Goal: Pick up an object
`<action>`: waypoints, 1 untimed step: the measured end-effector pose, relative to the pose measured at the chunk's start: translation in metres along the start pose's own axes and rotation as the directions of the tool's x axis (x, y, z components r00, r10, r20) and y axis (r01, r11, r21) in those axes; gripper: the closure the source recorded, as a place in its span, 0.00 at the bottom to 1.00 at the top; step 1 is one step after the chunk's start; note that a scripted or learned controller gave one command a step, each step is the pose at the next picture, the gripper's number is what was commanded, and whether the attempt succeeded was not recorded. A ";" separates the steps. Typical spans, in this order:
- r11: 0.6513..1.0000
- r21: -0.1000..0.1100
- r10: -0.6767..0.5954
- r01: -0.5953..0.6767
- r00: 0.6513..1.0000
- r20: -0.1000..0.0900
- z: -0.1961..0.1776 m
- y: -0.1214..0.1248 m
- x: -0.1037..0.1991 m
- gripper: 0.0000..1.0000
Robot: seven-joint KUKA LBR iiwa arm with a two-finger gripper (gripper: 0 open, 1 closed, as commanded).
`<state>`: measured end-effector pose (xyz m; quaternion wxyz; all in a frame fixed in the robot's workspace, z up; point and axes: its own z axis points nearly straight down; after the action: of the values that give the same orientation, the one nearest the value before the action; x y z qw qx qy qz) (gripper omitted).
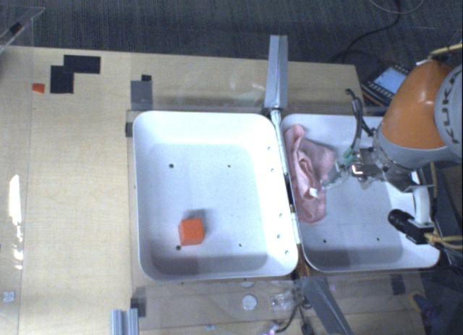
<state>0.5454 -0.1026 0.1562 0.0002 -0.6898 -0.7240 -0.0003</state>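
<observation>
Here, camera view, line by line:

Tool: the tool (338,174) sits low over the right bin (376,254), at the end of the arm (416,120) that comes in from 3 o'clock. Whether it is wide or narrow I cannot tell; the tip is small and blurred against the white floor.

Cloth: a pink cloth (307,174) lies crumpled in the right bin against its left wall, long axis running 12 to 6 o'clock. It lies at 9 o'clock from the tool, just beside it, perhaps touching at its right edge; contact cannot be made out.

Key relation: the cloth is the nearest thing, so the coming move likely turns on a short shift toward 9 o'clock and a closing across the cloth's narrow width. Nothing shows between the tool's tips, so no hold can be claimed.

Block: an orange block (192,231) rests in the left bin (210,127), at about 8 o'clock from the tool and well apart.

In the way: the twin bin walls and the metal divider (277,73) stand between tool and block; the cloth hugs that wall, leaving little room on its far side.

Counter: the wooden counter (72,181) carries black marks (72,71) at its far left.
</observation>
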 end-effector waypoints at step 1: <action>0.999 -0.011 -0.030 0.030 1.000 0.002 0.065 0.126 -0.012 0.00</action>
<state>0.6720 -0.1080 0.0910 -0.0042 -0.6789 -0.7342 -0.0034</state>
